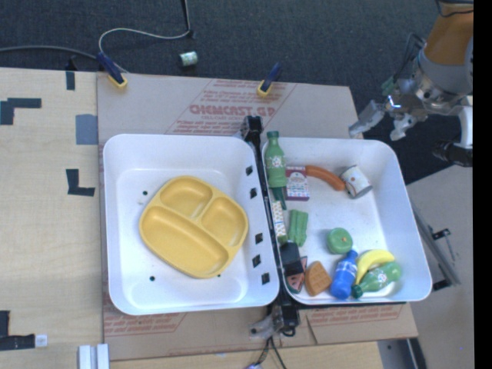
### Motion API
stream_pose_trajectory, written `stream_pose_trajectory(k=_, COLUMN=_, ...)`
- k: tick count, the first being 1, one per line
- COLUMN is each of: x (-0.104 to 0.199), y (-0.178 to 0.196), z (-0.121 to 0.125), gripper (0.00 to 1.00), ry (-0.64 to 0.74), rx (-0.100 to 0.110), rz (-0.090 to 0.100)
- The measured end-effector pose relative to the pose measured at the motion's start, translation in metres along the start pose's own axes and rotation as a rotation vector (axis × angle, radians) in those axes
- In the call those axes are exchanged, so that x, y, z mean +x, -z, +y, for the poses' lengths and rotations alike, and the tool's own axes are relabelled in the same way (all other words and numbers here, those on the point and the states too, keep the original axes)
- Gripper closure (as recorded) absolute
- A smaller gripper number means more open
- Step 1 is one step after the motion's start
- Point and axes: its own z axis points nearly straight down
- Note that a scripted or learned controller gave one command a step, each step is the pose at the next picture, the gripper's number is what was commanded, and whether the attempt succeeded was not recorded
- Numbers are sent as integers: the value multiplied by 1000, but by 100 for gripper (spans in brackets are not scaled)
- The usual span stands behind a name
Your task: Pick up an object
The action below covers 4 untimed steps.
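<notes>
Splayed wide with nothing between its fingers, the gripper hung above the bench just outside the right bin's upper right corner. Inside that bin lay a green bottle, an orange carrot, a banana and a blue bottle. A yellow divided plate sat in the left bin

the arm reaches in at upper right, its pincer spread open, holding nothing.

dark carpet floor beyond a cardboard-topped bench, pale wood alongside
</notes>
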Motion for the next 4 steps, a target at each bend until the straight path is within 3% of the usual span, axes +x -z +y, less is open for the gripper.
stream_pose_trajectory(k=1, x=1, y=-143, z=-25, gripper=0, ry=0, rx=5, rz=1)
stream_pose_trajectory(k=2, x=73, y=-166, z=1, gripper=0, ry=2, rx=-2, rz=0)
stream_pose_trajectory(k=3, x=72, y=-156, z=1, gripper=100, ry=3, rx=0, rz=-2)
stream_pose_trajectory(k=4, x=148, y=-34, z=-36, gripper=100, ry=2, rx=-2, rz=1)
